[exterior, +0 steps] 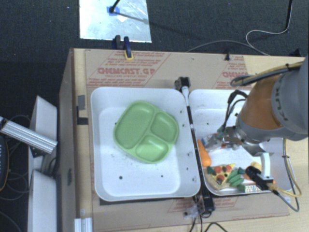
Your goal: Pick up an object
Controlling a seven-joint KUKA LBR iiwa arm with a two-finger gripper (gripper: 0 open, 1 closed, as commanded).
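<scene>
Progress looks early: my two-finger gripper (216,140) hangs low in the right shallow white plastic bin (212,103), closure impossible to tell, nothing visibly lifted, with the orange carrot-shaped toy (205,157) just below it and small green toy pieces (235,177) further below-right.

Grey cylindrical arm (292,100) with broad orange band (258,103), black cables looping along wrist, small metallic claw (223,140) at tip.

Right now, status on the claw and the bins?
Claw low over right bin, grip unclear. Small toys heaped at near edge. Green plate in left bin.
</scene>
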